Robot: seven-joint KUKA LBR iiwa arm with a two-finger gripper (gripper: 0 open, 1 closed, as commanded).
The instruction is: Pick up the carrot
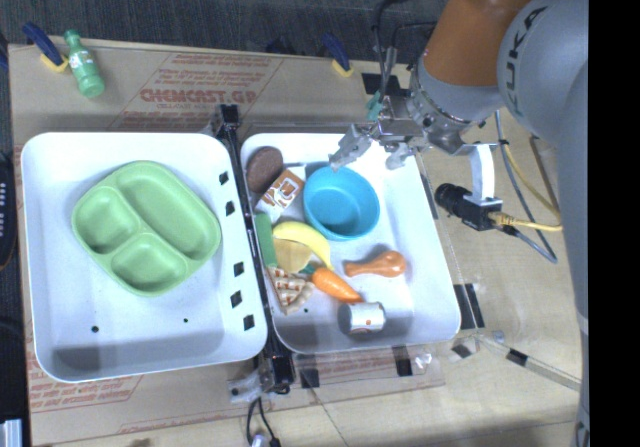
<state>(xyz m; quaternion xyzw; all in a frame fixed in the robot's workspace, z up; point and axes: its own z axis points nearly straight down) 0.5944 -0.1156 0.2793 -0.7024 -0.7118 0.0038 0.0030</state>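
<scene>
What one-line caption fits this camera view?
Gripper open above the blue bowl in the right bin; the carrot lies untouched beside the banana.

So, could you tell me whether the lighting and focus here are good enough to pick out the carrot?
In the camera view the light is soft and even; the carrot reads sharp and orange against the white right bin, with only faint shadows. The gripper above the blue bowl looks slightly blurred.

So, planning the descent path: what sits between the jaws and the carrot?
In the camera view, the blue bowl lies between the gripper and the carrot, with the yellow banana just beside the carrot's near end.
</scene>
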